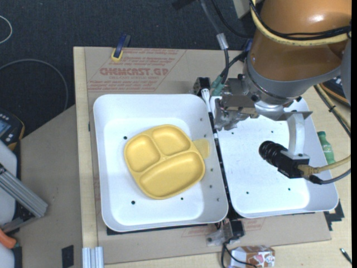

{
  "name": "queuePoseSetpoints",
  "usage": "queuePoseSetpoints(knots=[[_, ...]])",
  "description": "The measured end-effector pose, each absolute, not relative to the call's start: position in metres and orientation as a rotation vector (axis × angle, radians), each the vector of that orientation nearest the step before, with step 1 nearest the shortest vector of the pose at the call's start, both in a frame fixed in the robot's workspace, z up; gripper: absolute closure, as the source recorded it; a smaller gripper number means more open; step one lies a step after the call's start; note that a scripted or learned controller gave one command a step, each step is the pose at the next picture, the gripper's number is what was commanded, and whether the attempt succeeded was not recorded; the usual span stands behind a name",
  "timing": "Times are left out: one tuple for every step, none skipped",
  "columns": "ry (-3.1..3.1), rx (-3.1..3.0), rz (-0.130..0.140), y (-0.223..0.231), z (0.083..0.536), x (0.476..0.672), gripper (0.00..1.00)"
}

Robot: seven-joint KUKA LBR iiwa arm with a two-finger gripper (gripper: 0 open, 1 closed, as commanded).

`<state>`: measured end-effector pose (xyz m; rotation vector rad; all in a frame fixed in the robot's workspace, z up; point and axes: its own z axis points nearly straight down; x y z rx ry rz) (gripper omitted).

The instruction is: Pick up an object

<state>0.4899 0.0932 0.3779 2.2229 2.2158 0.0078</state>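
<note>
Looking down on the counter point(139, 71), we see a yellow plastic three-compartment plate point(163, 161) lying flat near the middle of the left shallow white bin point(106, 149), apart from its walls. At about two o'clock from the plate, our tool point(227, 116) hangs over the seam between the bins, at the right white bin's point(279, 202) ten o'clock corner. Whether the tool is apart or together, we cannot tell. The grey arm with its orange band point(301, 27) looms above.

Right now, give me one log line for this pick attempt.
tool: above right bin's left edge | yellow divided plate: left bin, ungrasped | pick: pending
</note>
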Motion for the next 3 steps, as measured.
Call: queuePoseSetpoints(knots=[[2.236, 2.208, 0.011, 0.198, 0.421, 0.478, 1.0], [2.224, 2.216, 0.01, 0.223, 0.458, 0.495, 1.0], [2.223, 2.218, 0.008, 0.225, 0.477, 0.479, 1.0]])
